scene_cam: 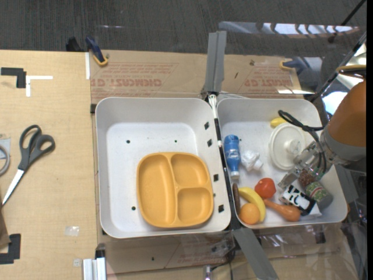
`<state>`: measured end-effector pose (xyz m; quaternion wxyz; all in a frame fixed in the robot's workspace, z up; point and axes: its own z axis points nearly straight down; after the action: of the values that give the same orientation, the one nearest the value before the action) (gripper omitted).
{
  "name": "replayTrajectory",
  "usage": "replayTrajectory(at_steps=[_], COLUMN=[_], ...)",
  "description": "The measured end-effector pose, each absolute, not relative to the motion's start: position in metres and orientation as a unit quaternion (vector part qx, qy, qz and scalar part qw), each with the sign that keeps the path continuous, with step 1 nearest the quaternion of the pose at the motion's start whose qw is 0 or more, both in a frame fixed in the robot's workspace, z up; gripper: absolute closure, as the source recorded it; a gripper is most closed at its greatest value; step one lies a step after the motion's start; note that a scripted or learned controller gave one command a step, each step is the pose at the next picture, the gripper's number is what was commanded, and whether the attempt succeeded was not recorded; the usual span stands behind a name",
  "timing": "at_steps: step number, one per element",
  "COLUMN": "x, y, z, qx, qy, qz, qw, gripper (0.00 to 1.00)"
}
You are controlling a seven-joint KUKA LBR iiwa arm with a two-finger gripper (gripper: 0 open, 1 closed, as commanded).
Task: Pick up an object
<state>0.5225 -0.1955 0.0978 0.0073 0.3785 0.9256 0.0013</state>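
Note:
The right bin (256, 107) holds several small items. A blue bottle (232, 154) lies by its left wall, with a white crumpled piece (252, 160) beside it. A white round lid (287, 146) sits further right, with a yellow item (278, 122) behind it. Along the front are a red tomato (265, 187), a banana (252, 198), an orange ball (249, 214) and a carrot (283, 210). My gripper (307, 169) is low in the bin's right part, beside the lid and just above a black-and-white block (299, 199).
The left bin (116, 118) holds a yellow divided plate (174, 188). Scissors (28, 151) lie on the bench at the left. A dark greenish cylinder (320, 193) lies by the right bin's right wall. The arm's orange band (355, 118) hangs over that wall.

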Motion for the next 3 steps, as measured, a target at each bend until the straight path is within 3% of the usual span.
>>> replayTrajectory(at_steps=[1, 2, 3], x=[0.526, 0.540, 0.572], y=[-0.196, -0.118, -0.116], z=[0.109, 0.092, 0.219], qx=[0.377, 0.494, 0.548], qy=[0.926, 0.870, 0.837], qz=[0.0013, -0.0002, -0.0007], qw=[0.012, 0.001, 0.001], gripper=[1.00, 1.00, 1.00])
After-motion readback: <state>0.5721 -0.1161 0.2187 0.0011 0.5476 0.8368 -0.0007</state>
